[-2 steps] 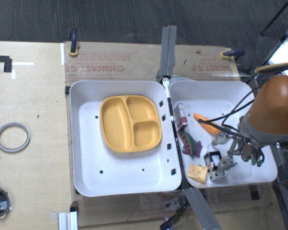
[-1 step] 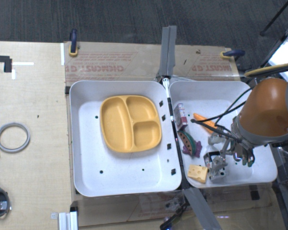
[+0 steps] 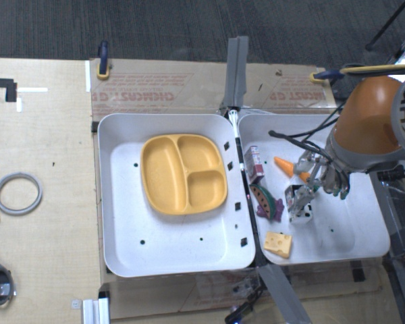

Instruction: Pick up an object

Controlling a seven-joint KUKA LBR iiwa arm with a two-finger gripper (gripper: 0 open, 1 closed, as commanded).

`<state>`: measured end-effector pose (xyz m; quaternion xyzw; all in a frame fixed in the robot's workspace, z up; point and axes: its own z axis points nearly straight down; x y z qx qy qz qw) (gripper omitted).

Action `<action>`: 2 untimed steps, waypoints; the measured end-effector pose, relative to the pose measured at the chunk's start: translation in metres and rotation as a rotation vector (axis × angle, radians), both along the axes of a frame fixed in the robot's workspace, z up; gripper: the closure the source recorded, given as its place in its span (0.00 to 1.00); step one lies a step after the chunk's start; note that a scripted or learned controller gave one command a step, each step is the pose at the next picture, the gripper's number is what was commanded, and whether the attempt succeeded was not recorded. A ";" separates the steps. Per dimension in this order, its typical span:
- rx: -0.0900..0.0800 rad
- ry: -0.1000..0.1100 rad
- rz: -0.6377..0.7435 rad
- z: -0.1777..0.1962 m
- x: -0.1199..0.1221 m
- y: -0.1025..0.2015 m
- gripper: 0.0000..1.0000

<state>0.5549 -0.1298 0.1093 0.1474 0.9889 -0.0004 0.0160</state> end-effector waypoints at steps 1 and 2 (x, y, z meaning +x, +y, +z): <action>0.007 0.026 -0.209 -0.016 0.071 -0.002 0.00; 0.010 0.024 -0.432 0.056 0.086 -0.070 0.00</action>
